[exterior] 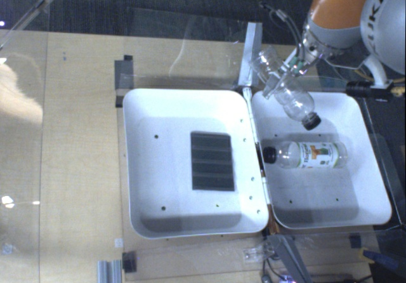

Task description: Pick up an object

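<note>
Where fingers (283, 75) meet: clear bottle (288, 93), tilted, clamped between them.

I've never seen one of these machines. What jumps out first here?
The grey and orange arm reaching in from the right, its claw gripping a clear bottle tilted above the right bin. A second bottle lies on its side in that bin, and a dark ridged block sits in the left bin.

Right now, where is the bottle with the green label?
The labelled bottle lies on its side in the right bin, cap toward the left bin, just below the clear bottle.
</note>
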Robot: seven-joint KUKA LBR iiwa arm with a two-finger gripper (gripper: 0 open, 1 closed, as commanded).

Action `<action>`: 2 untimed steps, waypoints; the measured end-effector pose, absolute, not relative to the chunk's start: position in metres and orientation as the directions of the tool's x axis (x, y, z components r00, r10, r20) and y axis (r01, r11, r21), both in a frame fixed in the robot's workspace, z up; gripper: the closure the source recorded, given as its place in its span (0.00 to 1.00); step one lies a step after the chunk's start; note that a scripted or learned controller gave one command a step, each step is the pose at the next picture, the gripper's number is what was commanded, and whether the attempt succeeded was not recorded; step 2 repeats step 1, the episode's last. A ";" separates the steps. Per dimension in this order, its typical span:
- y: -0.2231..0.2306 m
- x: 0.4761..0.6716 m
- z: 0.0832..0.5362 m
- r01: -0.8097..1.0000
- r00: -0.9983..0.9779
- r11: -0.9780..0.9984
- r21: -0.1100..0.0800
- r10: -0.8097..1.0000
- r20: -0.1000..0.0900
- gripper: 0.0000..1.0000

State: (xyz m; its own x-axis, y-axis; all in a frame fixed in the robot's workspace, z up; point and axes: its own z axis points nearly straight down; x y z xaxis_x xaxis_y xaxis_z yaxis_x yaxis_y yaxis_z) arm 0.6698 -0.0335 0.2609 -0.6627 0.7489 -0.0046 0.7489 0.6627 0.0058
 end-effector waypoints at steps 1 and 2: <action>-0.038 0.641 0.216 0.706 -0.708 0.708 0.005 0.706 -0.004 1.00; -0.038 0.641 0.216 0.706 -0.708 0.708 0.005 0.706 -0.004 1.00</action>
